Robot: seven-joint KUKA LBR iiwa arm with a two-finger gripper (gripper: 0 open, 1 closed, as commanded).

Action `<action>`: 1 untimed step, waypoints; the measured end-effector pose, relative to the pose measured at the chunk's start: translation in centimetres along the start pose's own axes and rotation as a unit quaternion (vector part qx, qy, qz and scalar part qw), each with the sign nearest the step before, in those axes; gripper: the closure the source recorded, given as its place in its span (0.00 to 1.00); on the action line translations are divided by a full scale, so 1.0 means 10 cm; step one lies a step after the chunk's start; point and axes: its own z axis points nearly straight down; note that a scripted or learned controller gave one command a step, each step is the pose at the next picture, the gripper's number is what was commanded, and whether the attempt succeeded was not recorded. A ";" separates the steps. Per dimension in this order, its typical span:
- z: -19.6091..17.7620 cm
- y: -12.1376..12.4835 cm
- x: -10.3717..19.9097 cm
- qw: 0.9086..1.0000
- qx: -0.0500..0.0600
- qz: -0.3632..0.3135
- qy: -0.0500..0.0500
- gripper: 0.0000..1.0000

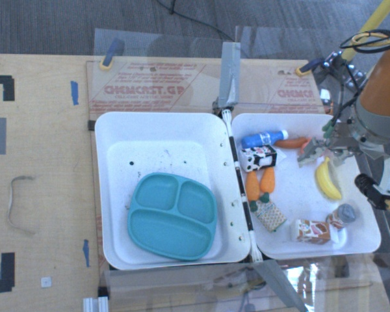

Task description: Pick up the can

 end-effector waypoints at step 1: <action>0.39 -0.55 -0.47 0.989 0.000 -0.147 0.000 0.00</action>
